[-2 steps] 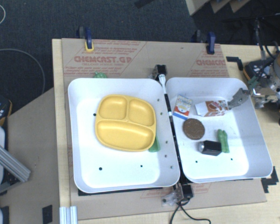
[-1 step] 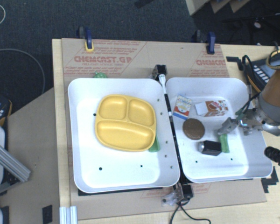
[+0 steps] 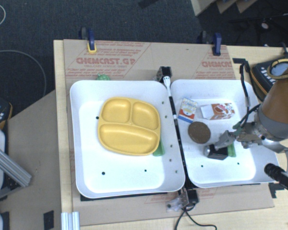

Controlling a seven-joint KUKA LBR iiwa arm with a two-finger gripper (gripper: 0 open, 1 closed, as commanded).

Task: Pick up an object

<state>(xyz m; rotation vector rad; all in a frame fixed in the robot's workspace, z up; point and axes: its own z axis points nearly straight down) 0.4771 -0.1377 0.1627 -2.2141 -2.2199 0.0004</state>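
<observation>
Right bin (image 3: 245, 174): fingers (image 3: 220, 150) touching brown disc (image 3: 199, 132), lower-right.

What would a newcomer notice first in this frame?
First the yellow divided plate lying in the left bin. Then the grey arm with its orange band reaching into the right bin, its hand low beside a brown disc and two small packets.

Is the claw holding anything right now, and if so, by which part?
Cannot be told. The claw is low in the right bin, over a dark object with something green beside it, but no grip is visible.
</observation>
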